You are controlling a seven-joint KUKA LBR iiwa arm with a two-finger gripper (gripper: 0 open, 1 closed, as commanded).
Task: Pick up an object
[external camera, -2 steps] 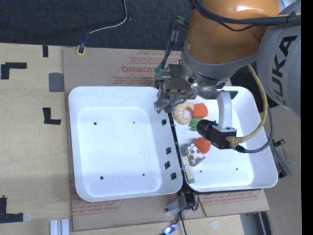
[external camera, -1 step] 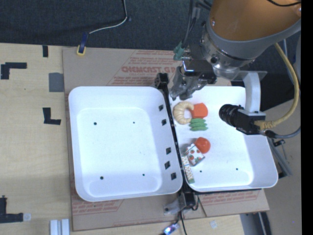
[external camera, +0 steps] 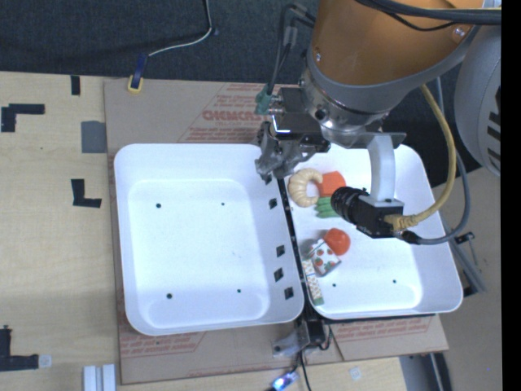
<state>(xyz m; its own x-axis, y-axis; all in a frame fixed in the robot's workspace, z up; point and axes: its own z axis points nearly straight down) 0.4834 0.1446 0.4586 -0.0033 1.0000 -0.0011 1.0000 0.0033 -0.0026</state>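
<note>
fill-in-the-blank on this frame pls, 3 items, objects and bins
1. All the loose objects lie in the ____ bin.
2. The cream ring lies beside a carrot whose colour is ____.
3. The gripper hangs over the ____ between the two bins, above the left bin edge.

Missing words: right; orange; divide

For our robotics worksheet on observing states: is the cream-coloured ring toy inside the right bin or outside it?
Inside. The ring toy lies on the floor of the right bin, near its left wall, beside an orange toy.

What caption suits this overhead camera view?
Grey-and-orange arm's gripper over right bin beside a ring-shaped toy.
</note>
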